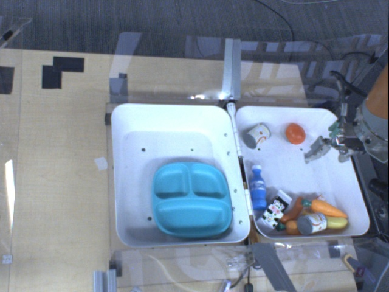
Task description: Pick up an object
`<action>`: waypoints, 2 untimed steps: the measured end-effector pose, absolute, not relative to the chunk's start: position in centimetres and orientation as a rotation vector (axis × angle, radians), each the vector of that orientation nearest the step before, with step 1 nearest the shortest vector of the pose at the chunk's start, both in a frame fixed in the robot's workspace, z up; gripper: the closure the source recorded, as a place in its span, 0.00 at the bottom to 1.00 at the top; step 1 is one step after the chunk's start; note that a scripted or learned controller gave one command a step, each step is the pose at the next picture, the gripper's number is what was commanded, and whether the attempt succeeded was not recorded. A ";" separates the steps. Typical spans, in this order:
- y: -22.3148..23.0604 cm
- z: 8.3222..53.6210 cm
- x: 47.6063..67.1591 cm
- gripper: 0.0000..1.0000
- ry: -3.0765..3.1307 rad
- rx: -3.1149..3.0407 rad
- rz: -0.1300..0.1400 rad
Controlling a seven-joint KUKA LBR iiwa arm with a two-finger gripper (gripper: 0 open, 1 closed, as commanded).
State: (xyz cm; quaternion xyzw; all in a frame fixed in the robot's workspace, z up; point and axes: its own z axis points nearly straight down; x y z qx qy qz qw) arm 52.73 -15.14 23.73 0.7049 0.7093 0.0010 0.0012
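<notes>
over the right white bin (340,181) at its 3 o'clock edge, my gripper (331,148) hangs with fingers apart, holding nothing; the small round orange ball (295,133) sits toward 9 o'clock of it.

glossy blue plastic tray (191,201), smooth white plastic bins (130,163), pale wood bench (55,181)

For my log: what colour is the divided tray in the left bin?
Light blue; the divided tray shows plainly in the camera view.
</notes>
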 end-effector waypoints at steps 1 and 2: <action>-10.2 26.6 55.4 0.00 2.006 2.413 0.005; -10.0 27.8 55.6 1.00 2.012 2.404 0.010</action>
